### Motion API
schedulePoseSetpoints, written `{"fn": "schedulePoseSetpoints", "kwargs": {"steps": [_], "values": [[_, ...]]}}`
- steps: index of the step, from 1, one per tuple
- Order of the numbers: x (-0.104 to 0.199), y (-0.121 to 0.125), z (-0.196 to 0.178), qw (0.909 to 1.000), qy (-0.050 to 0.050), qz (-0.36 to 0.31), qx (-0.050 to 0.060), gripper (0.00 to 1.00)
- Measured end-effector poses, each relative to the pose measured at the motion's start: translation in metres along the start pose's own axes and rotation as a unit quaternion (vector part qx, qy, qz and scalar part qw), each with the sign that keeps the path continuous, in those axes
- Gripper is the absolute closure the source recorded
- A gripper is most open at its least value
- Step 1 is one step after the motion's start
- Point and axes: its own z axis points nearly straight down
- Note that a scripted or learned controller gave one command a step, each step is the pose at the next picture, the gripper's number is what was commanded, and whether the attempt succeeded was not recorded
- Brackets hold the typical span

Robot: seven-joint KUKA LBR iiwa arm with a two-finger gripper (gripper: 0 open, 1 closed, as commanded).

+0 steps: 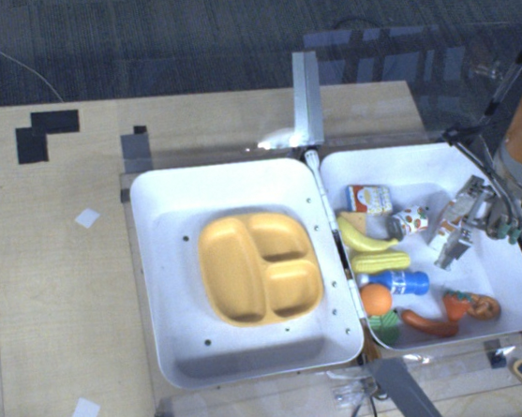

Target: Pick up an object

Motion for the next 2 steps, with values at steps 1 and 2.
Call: {"fn": "schedulePoseSetpoints", "kwargs": {"steps": [1,2], "values": [[0.017,-0.034,0.113,0.9973,-0.002,-0.073,0.000,0.00],[-0.044,-0.002,0.119,0.9955,-0.004,0.095,-0.002,0.00]]}}
